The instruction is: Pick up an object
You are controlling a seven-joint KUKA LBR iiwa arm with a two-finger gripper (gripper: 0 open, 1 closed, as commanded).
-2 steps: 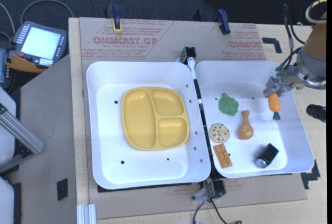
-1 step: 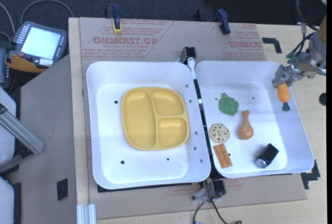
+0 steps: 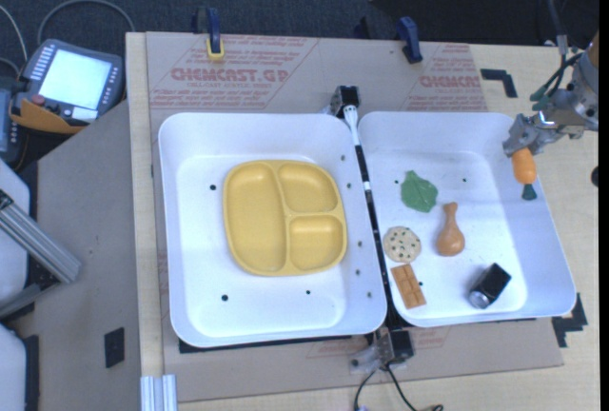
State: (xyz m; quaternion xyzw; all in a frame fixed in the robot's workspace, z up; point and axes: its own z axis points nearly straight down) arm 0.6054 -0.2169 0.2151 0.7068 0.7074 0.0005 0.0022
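The gripper (image 3: 526, 150) hangs over the right bin's (image 3: 542, 238) far rim with an orange carrot-like toy (image 3: 524, 167) apparently clamped between its jaws, so the pick looks done, pending a clear lift.
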